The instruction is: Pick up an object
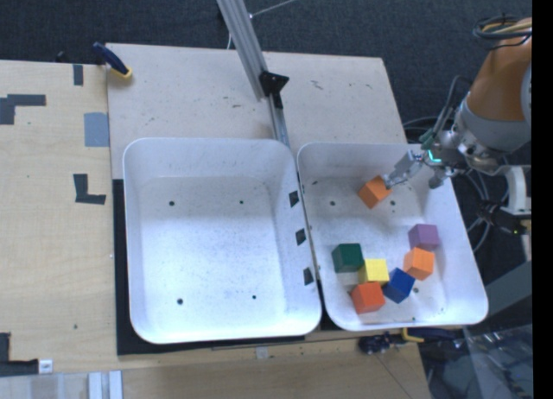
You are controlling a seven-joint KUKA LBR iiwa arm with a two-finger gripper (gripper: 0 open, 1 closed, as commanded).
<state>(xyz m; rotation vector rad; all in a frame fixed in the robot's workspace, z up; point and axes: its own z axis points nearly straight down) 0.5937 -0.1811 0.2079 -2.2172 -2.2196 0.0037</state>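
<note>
Nearest to the camera is the front rim of the two white bins, the left bin (212, 242) and the right bin (458, 242). Above the right bin reaches the grey arm (497, 104) with its orange band. Its gripper (406, 171) is at the back of this bin, and one finger tip touches the orange cube (374, 192), which sits tilted; if the pincer is spread or pinching the cube, I cannot tell. Toward the front lie green (347, 256), yellow (376, 269), blue (399, 285), purple (423, 235) and two more orange blocks. I judge the cube is light, stiff and a little smooth, so two opposite flat faces are the best hold.
</note>
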